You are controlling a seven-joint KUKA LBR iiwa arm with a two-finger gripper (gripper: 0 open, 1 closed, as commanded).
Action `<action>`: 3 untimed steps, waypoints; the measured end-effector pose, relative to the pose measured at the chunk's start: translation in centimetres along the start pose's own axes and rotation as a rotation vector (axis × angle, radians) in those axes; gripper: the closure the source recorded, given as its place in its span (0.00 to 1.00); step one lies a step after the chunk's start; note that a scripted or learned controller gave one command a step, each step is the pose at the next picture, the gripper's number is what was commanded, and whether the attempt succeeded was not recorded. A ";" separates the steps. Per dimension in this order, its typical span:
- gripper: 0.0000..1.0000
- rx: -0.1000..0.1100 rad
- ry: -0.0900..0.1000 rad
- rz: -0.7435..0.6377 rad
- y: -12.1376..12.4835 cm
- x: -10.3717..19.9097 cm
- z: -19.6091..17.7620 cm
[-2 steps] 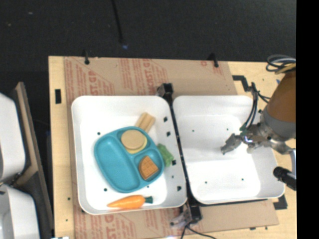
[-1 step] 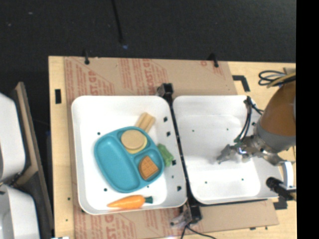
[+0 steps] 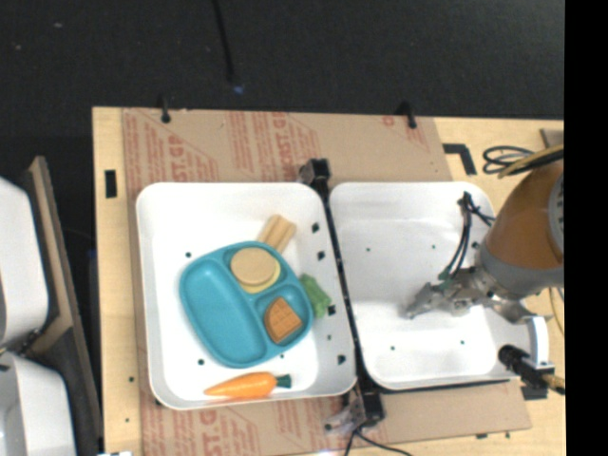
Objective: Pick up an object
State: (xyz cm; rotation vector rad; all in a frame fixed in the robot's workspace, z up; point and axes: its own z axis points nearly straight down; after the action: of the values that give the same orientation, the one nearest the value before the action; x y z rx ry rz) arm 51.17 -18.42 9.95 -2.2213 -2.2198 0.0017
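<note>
Gripper (image 3: 418, 304) sits low in the right bin (image 3: 399, 218), left of centre, wrist and orange band coming in from the right. Can't tell the claw state at this angle, and nothing is visibly held.

Every candidate object is in the left bin (image 3: 171, 218), well apart from the gripper, across the divider:
- blue tray (image 3: 220, 313), three compartments, lying diagonally mid-bin
- round cracker (image 3: 256, 267) in the tray's top compartment
- brown toast (image 3: 282, 319) in its lower right compartment
- wooden block (image 3: 277, 232) just beyond the tray's top edge, touching or nearly
- green piece (image 3: 316, 295) against the tray's right side
- carrot (image 3: 249, 384) lying flat near the front wall, clear of the tray

Progress, as I read it: pick not done, no contact with any object. Left to do: lift out of the right bin, cross to the left bin, descend on a target, close, lift. Carrot looks the easiest grab since it lies free; cracker and toast sit recessed in the tray.
</note>
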 end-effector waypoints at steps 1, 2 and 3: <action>1.00 -0.004 -0.001 0.001 0.1 -0.1 -1.2; 1.00 -0.008 -0.002 0.000 0.0 -0.3 -7.5; 1.00 -0.007 -0.002 -0.001 -0.2 0.6 -12.6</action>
State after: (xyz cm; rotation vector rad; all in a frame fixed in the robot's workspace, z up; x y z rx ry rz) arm 51.01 -17.80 22.51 -2.2246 -2.2255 -0.0048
